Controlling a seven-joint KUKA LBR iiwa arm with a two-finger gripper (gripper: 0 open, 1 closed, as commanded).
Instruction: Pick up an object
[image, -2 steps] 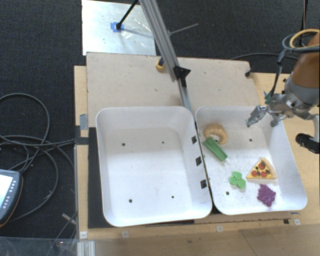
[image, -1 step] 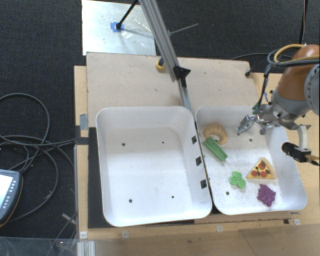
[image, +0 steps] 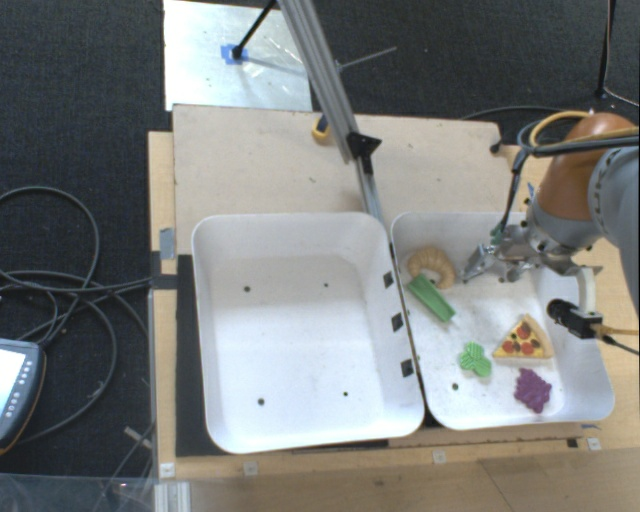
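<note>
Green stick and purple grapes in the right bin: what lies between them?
In the camera view, the small green leafy piece lies between the green stick and the purple grapes; the pizza slice sits just off that line.

The left bin offers open floor throughout. In the right bin, the croissant and green stick crowd the ten o'clock corner; the pizza slice, green leaf and purple grapes block five o'clock. The gripper occupies twelve o'clock.
</note>
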